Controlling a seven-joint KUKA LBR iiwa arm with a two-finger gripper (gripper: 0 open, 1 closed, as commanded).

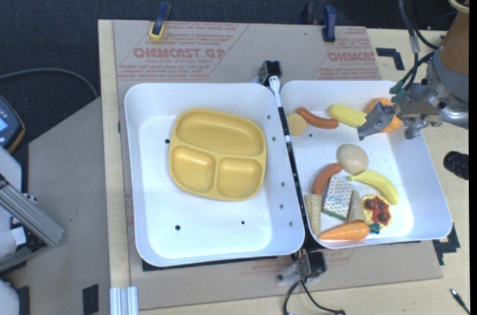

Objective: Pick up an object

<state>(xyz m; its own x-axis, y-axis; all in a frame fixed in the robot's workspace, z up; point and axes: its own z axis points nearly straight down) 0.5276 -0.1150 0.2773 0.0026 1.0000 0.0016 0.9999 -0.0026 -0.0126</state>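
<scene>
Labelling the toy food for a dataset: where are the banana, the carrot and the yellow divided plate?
banana [376, 186], camera view, middle of its curved body.
carrot [344, 232], camera view, middle of its orange body.
yellow divided plate [218, 132], camera view, floor of its large upper compartment.

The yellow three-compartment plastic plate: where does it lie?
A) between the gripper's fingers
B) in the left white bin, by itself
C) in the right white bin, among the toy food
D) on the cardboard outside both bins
B: the yellow three-compartment plastic plate lies flat in the left white bin, with no toy food beside it.
</scene>
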